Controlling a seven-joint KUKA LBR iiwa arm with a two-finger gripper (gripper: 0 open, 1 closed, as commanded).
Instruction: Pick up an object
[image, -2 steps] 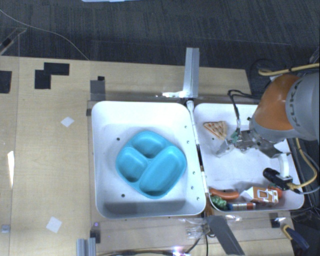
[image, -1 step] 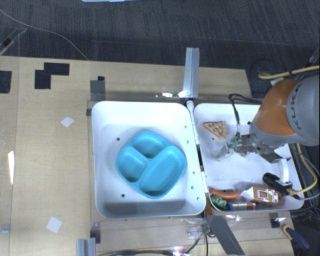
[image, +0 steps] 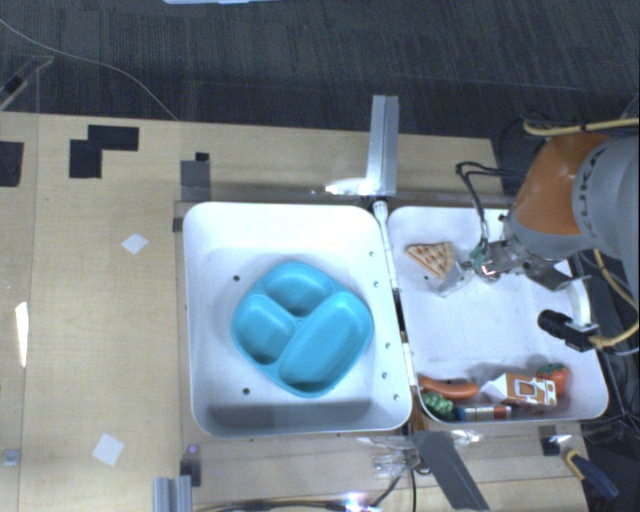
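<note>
Presently, two shallow white bins are seen side by side on the bench. In the left bin a blue divided tray with three compartments is found lying near the middle. In the right bin a triangular, waffle-patterned toy slice is observed near the far left corner, lying flat on the floor of the bin. Along the near wall of the same bin a cluster of small items is noted: an orange sausage-shaped piece, a green piece beneath it, a small carton with orange and white markings, and a red piece just beside the carton. The arm is seen reaching in from the right, its orange band above the wrist, and the gripper is lowered into the far part of the right bin, just beside the right edge of the toy slice. Whether the slice is touched cannot be determined, and nothing is seen held between the fingers. The state of the jaws cannot be told from this view.
</note>
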